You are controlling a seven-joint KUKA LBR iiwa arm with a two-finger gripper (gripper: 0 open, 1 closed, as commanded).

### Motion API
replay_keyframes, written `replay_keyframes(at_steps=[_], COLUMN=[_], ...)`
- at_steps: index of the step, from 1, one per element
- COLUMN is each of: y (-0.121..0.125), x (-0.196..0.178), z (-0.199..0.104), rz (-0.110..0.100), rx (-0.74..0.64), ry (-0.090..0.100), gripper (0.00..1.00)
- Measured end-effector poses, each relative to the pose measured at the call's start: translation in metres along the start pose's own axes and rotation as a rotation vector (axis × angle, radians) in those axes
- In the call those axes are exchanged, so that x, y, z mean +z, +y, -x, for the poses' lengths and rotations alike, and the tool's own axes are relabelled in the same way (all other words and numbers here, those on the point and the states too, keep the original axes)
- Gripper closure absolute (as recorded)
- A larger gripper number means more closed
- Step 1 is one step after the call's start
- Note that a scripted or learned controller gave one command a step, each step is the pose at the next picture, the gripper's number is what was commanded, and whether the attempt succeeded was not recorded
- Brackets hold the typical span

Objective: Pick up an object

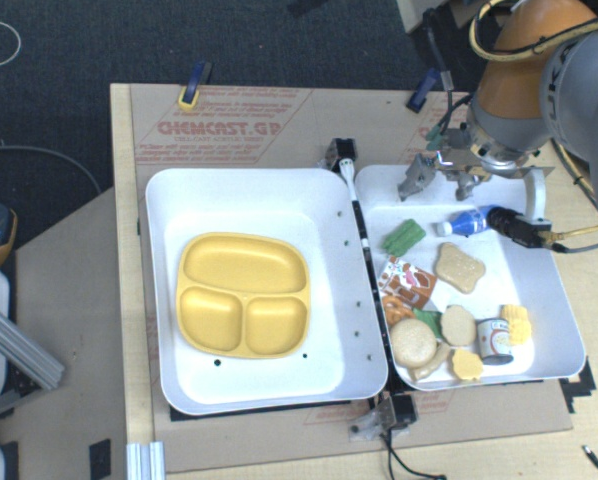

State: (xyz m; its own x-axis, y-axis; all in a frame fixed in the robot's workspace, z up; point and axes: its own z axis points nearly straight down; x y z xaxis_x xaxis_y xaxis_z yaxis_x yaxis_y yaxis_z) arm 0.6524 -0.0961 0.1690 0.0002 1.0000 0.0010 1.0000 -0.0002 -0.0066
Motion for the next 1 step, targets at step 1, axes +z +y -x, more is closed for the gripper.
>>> replay_keyframes(at_steps=[1], y=[0.0002], x=[0.0548], z=[0.0098], rz=[-0.001], rx=[0.001], ry=[0.0], gripper=[0.0])
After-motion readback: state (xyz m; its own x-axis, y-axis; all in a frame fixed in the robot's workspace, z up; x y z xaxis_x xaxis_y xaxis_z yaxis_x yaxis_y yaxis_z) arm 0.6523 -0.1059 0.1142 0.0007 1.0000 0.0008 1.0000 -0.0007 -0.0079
